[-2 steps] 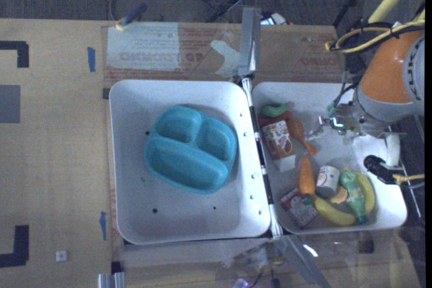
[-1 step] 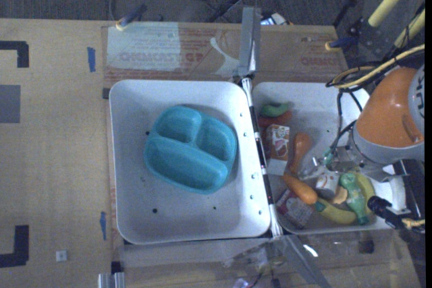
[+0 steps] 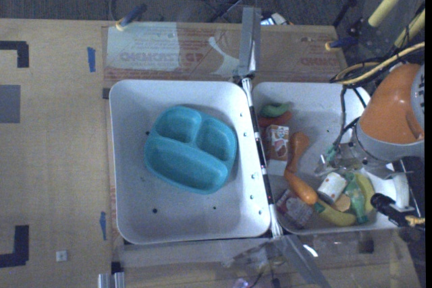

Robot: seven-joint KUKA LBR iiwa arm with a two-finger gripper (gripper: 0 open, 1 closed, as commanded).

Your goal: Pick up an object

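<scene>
The right bin (image 3: 317, 99) holds a jumble of toy food. A red piece with a green top (image 3: 275, 110) lies at the far left, with a small printed carton (image 3: 278, 142) just in front of it. A brown elongated piece (image 3: 297, 148) leans above an orange carrot (image 3: 301, 188). Near the front lie a white cup (image 3: 331, 187), a yellow banana (image 3: 344, 214) and a crinkled packet (image 3: 294, 208). My gripper (image 3: 346, 159) hangs low over the bin's middle right, just above the white cup and the banana, under the orange-banded wrist (image 3: 393, 111).
The left bin (image 3: 128, 145) holds a blue divided plate (image 3: 192, 148). A metal divider (image 3: 258, 152) separates the two bins. Cables (image 3: 368, 71) loop beside the arm at the right. Cardboard (image 3: 175, 50) lies behind the bins.
</scene>
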